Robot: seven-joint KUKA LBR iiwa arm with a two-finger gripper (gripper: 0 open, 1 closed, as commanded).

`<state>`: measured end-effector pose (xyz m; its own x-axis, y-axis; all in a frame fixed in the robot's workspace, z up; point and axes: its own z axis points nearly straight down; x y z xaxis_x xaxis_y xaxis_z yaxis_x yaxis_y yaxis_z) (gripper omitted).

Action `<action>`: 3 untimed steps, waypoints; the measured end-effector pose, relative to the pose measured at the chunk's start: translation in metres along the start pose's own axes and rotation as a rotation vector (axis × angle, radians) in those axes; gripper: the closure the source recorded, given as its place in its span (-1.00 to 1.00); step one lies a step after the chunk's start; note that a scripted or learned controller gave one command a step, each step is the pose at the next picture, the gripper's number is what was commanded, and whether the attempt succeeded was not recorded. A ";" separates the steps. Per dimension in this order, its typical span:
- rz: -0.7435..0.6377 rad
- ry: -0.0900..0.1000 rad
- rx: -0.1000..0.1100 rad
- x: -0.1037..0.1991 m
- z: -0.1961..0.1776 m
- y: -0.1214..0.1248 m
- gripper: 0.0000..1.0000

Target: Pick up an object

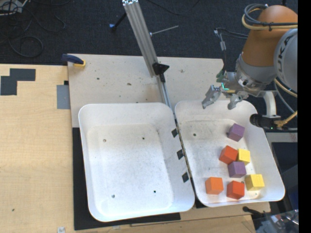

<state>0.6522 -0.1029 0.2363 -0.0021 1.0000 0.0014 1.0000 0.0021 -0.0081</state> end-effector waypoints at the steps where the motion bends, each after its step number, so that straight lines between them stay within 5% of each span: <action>1: -0.001 -0.001 -0.005 0.000 -0.003 0.001 -1.00; 3: 0.002 -0.001 0.001 0.005 0.107 -0.006 -1.00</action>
<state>0.6448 -0.0981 0.1295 -0.0001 1.0000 0.0008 1.0000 0.0002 -0.0087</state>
